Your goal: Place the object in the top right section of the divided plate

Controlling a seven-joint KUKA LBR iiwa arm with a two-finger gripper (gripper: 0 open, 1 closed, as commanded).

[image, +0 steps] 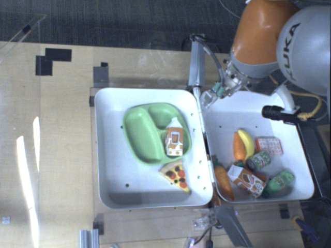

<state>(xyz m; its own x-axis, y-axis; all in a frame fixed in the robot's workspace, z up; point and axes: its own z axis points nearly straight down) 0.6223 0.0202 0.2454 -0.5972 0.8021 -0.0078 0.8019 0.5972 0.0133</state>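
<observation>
A green divided plate (145, 133) lies in the left bin (111, 185). A small white and orange carton (174, 140) rests on the plate's right side, its peaked top pointing to the far side. My gripper (212, 93) hangs over the far end of the wall between the two bins, above and to the right of the plate and apart from the carton. I see nothing between its fingers.
A toy pizza slice (176, 175) lies on the left bin's floor just off the plate's near right edge. The right bin (232, 112) holds a banana (246, 142), an orange vegetable (223, 180), a second carton (249, 181), a can (258, 161), a red packet (270, 145) and a green item (280, 182).
</observation>
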